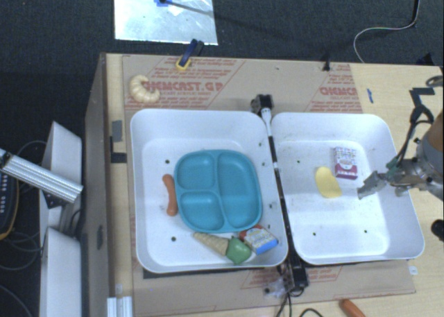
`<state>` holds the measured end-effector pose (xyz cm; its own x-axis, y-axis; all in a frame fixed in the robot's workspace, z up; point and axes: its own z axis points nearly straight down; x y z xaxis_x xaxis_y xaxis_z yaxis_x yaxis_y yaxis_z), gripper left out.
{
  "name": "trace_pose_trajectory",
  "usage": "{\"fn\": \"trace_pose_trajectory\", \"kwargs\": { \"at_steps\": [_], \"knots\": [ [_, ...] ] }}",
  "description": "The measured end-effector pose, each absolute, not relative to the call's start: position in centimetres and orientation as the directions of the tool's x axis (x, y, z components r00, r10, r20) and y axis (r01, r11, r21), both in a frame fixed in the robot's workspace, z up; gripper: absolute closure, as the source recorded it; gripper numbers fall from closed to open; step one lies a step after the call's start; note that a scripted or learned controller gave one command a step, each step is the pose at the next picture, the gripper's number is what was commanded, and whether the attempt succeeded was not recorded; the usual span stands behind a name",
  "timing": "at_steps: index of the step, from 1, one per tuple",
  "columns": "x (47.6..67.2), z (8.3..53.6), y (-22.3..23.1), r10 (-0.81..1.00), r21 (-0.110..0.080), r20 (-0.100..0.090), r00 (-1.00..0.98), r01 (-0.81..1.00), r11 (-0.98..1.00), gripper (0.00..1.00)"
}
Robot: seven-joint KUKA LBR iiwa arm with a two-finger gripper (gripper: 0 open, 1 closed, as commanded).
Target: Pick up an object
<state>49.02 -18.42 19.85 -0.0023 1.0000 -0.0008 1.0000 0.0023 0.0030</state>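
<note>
Here the gripper (378,182) is seen at the right edge of the right bin (361,239), low over its floor, with the arm (423,173) reaching in from the right. Its dark tips are blurred against the white, so it cannot be told how far they are parted, and nothing is seen between them. Two candidates for picking are found just to its left: a yellow object (328,182) and a small red and white box (345,161), lying near each other but apart, both flat on the bin floor. The gripper is probably brought in from this side because these are the nearest things; the yellow object is judged the likelier target, being level with the tips. In the left bin (149,170) a blue divided plate (217,191) is set in the middle, with an orange sausage-shaped piece (170,194) beside its left rim and a cluster of small items (239,245) at its lower edge, well away from the gripper
</note>
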Motion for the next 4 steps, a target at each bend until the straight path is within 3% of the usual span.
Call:
{"fn": "trace_pose_trajectory", "kwargs": {
  "at_steps": [1,2,3,4],
  "knots": [
    [54.2,15.0,-15.7,1.0,0.001,0.0,-0.004,1.0,0.004,0.0],
    [56.1,8.5,-14.1,1.0,0.0,0.0,-0.004,1.0,0.004,0.0],
    [56.2,9.6,-14.1,1.0,0.003,0.0,-0.005,1.0,0.005,1.0],
    [56.2,9.6,-14.1,1.0,0.003,0.0,-0.005,1.0,0.005,0.0]
  ]
}}
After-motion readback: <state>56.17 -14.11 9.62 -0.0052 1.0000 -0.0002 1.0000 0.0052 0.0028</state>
